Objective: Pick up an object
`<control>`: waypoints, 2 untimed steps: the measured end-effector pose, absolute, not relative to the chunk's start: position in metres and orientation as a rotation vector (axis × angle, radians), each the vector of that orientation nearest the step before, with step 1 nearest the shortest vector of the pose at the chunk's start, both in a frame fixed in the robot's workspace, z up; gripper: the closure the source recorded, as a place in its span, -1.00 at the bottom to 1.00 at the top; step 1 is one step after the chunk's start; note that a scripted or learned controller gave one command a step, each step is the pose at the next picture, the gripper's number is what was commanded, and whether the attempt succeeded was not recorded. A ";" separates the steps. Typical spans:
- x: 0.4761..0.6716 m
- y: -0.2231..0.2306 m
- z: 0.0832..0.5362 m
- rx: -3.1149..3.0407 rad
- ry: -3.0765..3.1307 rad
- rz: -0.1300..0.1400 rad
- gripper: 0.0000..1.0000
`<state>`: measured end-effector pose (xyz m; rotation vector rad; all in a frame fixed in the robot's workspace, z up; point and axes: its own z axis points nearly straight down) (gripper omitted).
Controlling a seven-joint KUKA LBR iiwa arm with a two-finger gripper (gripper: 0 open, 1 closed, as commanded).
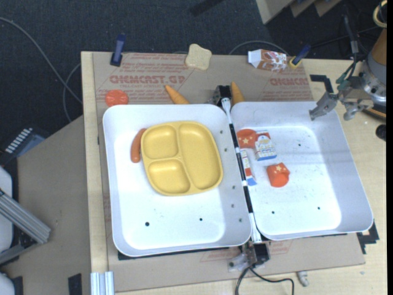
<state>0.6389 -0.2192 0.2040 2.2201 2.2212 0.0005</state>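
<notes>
approach step, nothing grasped. end effector (pixel 336 104) hovering over right bin (pixel 319 217) far right corner, fingers spread apart, bare. nearest target: red cup (pixel 278 175) mid-bin, beside small carton (pixel 264 145). next: travel toward bin centre, descend, close.

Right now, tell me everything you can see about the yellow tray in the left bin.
The yellow tray looks like smooth plastic, a rounded rectangle split by raised ridges into three compartments: two smaller ones on the left, one long one on the right. It lies flat and right way up, turned slightly off square, in the upper middle of the left bin. A hot dog lies along its left edge, close enough that it may touch. All three compartments look bare.
</notes>
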 end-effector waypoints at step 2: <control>0.570 -0.137 0.087 2.224 2.223 -0.003 -1.00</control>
